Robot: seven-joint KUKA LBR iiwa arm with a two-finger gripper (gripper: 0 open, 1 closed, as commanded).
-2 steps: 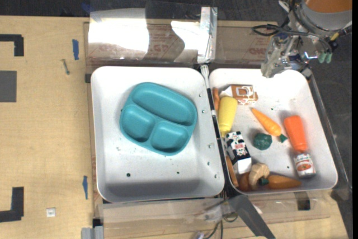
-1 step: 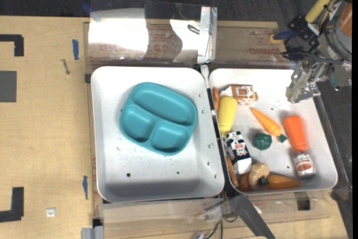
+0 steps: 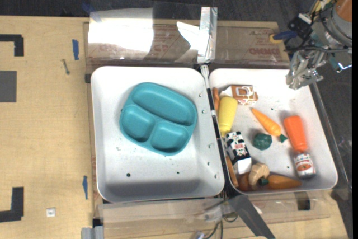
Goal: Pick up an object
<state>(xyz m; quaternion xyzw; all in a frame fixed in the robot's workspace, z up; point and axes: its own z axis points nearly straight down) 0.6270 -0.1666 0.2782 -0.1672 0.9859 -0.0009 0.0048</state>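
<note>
My gripper (image 3: 300, 76) hangs over the far right corner of the right bin (image 3: 282, 85), fingers pointing down, with nothing visible between them. Below it in the bin lie an orange bottle with a white label (image 3: 297, 143), a toy carrot (image 3: 266, 121), a small teal ball-like piece (image 3: 262, 141), a yellow bottle (image 3: 227, 113), a small orange-and-white packet (image 3: 243, 93), a black-and-white carton (image 3: 238, 149), and a brown carrot-like piece (image 3: 277, 181) beside a beige lump (image 3: 258, 172).
The left bin (image 3: 106, 137) holds a teal divided plate (image 3: 159, 116). A clear plastic sheet (image 3: 151, 33) stands behind the bins. Cardboard bench surface (image 3: 42, 120) spreads to the left.
</note>
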